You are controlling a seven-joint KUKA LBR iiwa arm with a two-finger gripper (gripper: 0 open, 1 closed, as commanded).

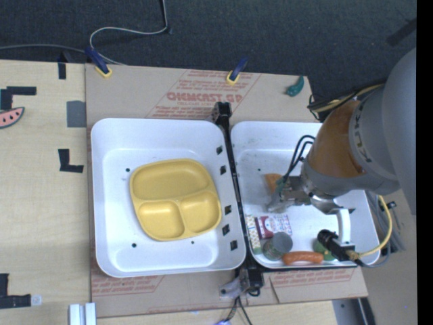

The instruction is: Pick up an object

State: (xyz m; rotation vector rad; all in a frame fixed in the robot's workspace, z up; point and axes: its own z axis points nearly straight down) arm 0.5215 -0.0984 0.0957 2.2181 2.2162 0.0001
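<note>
**Gripper low in right bin, item to be picked**

Gripper (279, 200): finger state cannot be told. Orange object (272, 180): just beside it, up-left, long axis unclear. Packet (269, 225), grey disc (277, 244), carrot-like piece (302, 256): nearer the front wall. Yellow tray (176, 198): left bin (108, 181).

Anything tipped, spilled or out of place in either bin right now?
Nothing looks spilled or broken. The yellow divided plate lies flat but turned at an angle in the left bin. In the right bin, the small things are crowded into the near corner: a carrot-like piece against the near wall and a grey lid beside it.
</note>
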